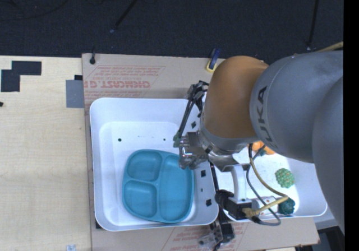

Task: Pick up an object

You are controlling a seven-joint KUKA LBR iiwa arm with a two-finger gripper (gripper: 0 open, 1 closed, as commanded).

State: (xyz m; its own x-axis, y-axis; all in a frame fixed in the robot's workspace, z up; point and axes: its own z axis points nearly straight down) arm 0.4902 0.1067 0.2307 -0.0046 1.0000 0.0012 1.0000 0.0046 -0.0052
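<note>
A blue three-compartment plate (pixel 157 185) lies in the left white bin (pixel 109 126), toward its front right. In the right bin (pixel 315 206) sit a green bumpy ball (pixel 284 177), a small teal object (pixel 288 206) and an orange object (pixel 258 147) that the arm partly hides. My gripper (pixel 187 159) hangs under the orange wrist band, at the divide between the bins and over the plate's right edge. The arm's bulk covers most of the right bin.
Both bins rest on a cardboard sheet (pixel 129 79) with red print. Pale wooden bench (pixel 39 154) extends to the left. A small yellow and blue clip (pixel 212 60) sits at the cardboard's back edge. Cables (pixel 263 205) loop from the wrist over the right bin's front.
</note>
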